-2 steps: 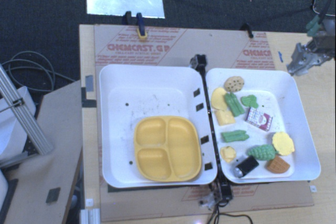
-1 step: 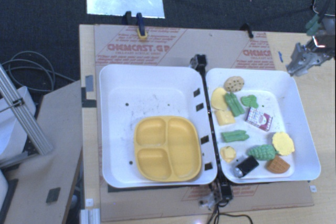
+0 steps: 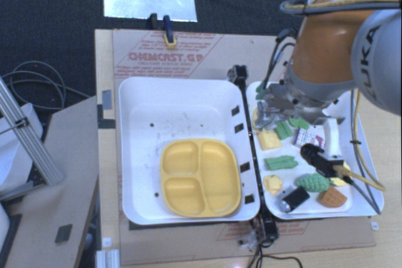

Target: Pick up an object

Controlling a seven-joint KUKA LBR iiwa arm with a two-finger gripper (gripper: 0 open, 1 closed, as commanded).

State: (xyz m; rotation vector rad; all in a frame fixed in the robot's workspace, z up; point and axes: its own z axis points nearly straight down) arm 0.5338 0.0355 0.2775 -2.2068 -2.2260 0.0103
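Note:
My gripper (image 3: 266,115) is low over the left side of the right bin (image 3: 369,196), under the orange wrist. Just below it lies a pale yellow block (image 3: 269,140). Right beside it are small green pieces (image 3: 284,130) and a pink-and-white checked item (image 3: 304,137). Farther toward the front are a green strip (image 3: 281,163), a small yellow piece (image 3: 272,183), a black and silver item (image 3: 294,199), a bumpy green thing (image 3: 313,182) and an orange piece (image 3: 331,198). A white bottle shape (image 3: 331,135) lies at the right. Nothing visibly sits between the gripper's parts.
The left bin (image 3: 141,135) holds a yellow divided plate (image 3: 201,176) toward its front. A black-clipped divider (image 3: 246,135) runs between the two bins. The arm's bulk covers the back of the right bin.

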